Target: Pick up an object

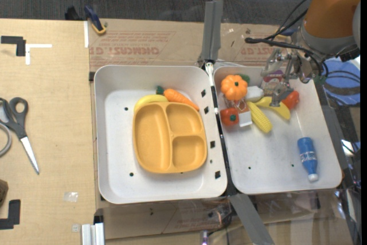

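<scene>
My gripper [277, 90] hangs low over the back of the right bin [275, 172], just above a cluster of toy food. Under and beside it lie a yellow banana [276, 108], a red piece [291, 100] and a corn cob [260, 117]. Left of the gripper sits an orange pumpkin [234, 88]. In front of the pumpkin are a red tomato [229, 116] and a small white block [245, 120]. A blue bottle [307, 158] lies apart at the bin's front right. The view does not show any object held by the gripper.
The left bin [109, 140] holds a yellow divided plate [169, 137], with a carrot [179, 97] and a yellow piece [148, 100] behind it. Scissors [20, 129] lie on the bench at far left. Cables hang by the wrist.
</scene>
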`<state>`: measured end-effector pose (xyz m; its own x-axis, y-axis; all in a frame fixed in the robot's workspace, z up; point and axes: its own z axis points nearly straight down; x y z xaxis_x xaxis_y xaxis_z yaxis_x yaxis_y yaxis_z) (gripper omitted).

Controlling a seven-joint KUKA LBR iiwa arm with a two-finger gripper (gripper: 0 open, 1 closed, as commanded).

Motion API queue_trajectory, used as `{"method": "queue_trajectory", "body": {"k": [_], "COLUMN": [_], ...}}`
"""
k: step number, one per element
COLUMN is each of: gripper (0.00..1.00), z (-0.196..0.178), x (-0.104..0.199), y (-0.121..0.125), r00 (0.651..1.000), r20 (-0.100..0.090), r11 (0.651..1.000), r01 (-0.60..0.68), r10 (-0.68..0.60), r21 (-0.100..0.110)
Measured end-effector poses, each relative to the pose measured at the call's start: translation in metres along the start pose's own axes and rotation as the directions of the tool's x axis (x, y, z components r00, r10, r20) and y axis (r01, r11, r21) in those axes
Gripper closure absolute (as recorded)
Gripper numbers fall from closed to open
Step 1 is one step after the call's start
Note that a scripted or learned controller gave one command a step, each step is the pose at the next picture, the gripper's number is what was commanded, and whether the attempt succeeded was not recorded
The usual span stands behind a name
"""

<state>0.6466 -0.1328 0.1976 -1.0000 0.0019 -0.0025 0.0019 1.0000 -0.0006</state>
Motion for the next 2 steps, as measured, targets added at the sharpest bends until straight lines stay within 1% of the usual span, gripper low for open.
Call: {"method": "queue_trajectory", "body": {"k": [1,2], "gripper": [0.00,0.00], "z": [0.081,0.087], "x": [-0.002,0.036], "y": [0.022,0.034], "r00": [0.994,0.958], "r20": [0.021,0.045], "r11": [0.994,0.959], "r01": [-0.108,-0.282], "r10": [0.108,0.282], "r21": [0.001,-0.006]}}
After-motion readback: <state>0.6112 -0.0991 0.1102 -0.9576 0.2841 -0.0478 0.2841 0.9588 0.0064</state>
